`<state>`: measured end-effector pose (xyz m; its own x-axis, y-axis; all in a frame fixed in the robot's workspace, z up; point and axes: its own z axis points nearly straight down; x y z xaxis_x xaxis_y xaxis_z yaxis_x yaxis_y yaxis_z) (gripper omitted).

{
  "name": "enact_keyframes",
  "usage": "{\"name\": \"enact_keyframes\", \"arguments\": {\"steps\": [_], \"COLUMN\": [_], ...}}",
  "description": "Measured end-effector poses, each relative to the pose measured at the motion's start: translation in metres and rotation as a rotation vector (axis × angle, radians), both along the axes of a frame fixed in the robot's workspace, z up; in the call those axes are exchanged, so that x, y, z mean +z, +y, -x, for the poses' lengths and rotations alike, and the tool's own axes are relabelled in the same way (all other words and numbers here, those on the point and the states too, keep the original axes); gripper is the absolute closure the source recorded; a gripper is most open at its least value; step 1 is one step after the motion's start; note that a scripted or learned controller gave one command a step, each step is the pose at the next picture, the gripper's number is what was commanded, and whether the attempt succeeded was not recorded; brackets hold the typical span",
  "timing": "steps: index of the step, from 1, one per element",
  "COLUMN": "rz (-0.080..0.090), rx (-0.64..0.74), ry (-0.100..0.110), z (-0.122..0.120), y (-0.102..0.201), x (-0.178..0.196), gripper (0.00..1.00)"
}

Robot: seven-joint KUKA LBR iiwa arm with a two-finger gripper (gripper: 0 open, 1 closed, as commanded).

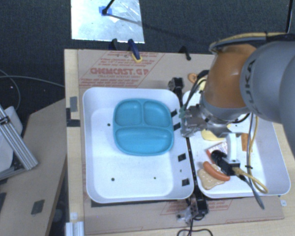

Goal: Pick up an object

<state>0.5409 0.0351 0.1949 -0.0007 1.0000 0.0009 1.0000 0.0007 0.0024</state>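
In the left bin [96, 181]: a blue divided plate [141, 127] with three compartments lies flat in the upper middle, well apart from the bin's near wall.
In the right bin [278, 176]: the toy foods to pick from; the arm covers the bin's far part.
Toy sausage [214, 171]: rests on a tan bread slice [211, 182] in the near left corner of the right bin.
Yellow piece [210, 134]: partly hidden under the wrist, near the right bin's left wall.
Orange piece [244, 141]: a narrow strip further right, only partly visible.
Arm [265, 77]: grey with an orange band, reaching in from the right over the right bin.
Gripper [191, 124]: low over the seam where the two bins meet, just beside the yellow piece.
Grip state: cannot tell from this angle whether it is released or clenched.
Under the bins: a cardboard sheet [123, 68] with red print.
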Motion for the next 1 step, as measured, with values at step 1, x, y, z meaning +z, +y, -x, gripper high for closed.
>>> {"name": "enact_keyframes", "arguments": {"steps": [1], "rz": [-0.001], "rx": [0.005], "ry": [0.005], "z": [0.0308], "y": [0.0481], "x": [-0.0113], "gripper": [1.00]}}
